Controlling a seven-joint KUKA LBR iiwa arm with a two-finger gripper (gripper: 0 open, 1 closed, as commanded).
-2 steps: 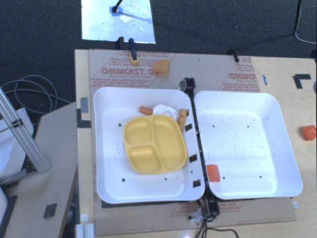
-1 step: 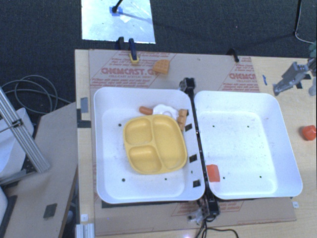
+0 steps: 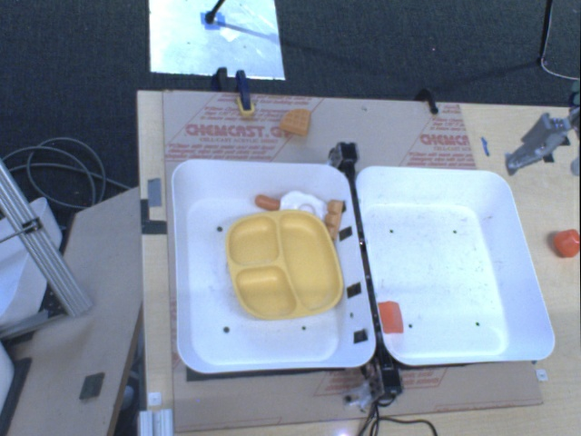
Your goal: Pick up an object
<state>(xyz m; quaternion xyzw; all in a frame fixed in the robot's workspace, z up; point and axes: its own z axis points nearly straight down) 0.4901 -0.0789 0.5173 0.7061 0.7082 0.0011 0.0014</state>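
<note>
Gripper [image 3: 537, 143] beside right bin [image 3: 522, 234]

Both white bins [image 3: 263, 357] [image 3: 454, 189] look like smooth, slightly glossy plastic, as does the yellow divided plate [image 3: 281, 266]. The bench [image 3: 381, 130] is matt board; the sheet [image 3: 215, 25] at upper left shines like metal.

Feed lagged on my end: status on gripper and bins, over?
Gripper at far right edge, outside both bins, holding nothing. Yellow divided tray in left bin, small food pieces behind it. Orange block in right bin. Nothing blocking.
</note>
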